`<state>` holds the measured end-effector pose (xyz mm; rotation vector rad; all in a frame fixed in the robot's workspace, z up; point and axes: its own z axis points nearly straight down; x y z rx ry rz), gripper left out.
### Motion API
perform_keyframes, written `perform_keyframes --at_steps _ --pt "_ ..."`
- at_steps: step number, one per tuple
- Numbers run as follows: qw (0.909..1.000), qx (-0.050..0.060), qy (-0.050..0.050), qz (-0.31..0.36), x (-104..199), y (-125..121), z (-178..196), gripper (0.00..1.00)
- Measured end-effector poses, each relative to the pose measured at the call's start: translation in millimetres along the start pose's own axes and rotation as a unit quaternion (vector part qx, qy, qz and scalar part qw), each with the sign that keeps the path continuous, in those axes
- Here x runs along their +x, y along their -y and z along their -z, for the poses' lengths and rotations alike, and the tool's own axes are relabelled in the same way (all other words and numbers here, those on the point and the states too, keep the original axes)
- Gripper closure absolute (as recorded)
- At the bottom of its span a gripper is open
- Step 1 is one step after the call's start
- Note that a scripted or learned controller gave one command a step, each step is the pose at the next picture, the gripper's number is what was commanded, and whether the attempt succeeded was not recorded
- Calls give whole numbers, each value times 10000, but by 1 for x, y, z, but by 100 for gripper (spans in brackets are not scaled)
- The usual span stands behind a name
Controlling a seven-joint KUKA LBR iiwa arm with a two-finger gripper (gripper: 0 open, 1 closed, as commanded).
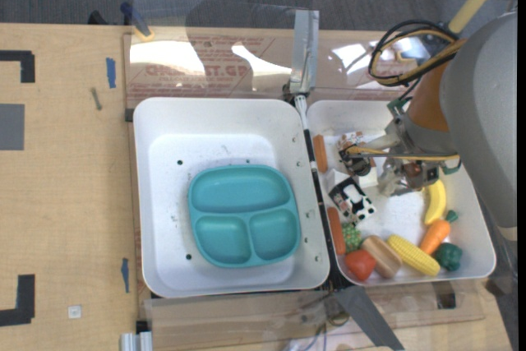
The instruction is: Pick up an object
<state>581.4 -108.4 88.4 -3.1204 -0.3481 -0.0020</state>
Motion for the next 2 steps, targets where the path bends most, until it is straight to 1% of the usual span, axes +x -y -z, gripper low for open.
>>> perform_keyframes --at_steps 1,2 --pt "9979 -23 -17 642 64 -18 -1 100" --pt "9979 -16 -12 647 64 -17 -1 0"
